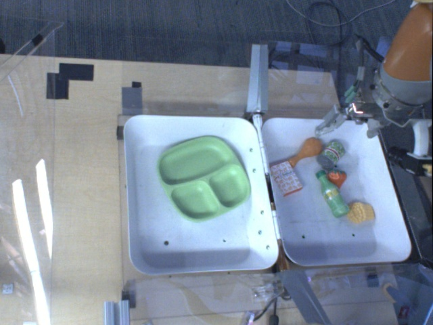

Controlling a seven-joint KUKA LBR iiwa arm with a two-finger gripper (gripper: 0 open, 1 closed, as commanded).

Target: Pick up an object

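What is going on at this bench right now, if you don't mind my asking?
A grey KUKA arm with an orange band reaches in from the right, its gripper poised over the far edge of the right white bin. It holds nothing visible. Below it lie a tan drumstick-shaped toy, a small grey can, a green bottle with a red top, a red patterned card box and a yellow waffle-like piece. The left white bin holds a green divided plate.

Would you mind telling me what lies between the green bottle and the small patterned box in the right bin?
In the camera view, bare white bin floor separates the green bottle from the patterned box.
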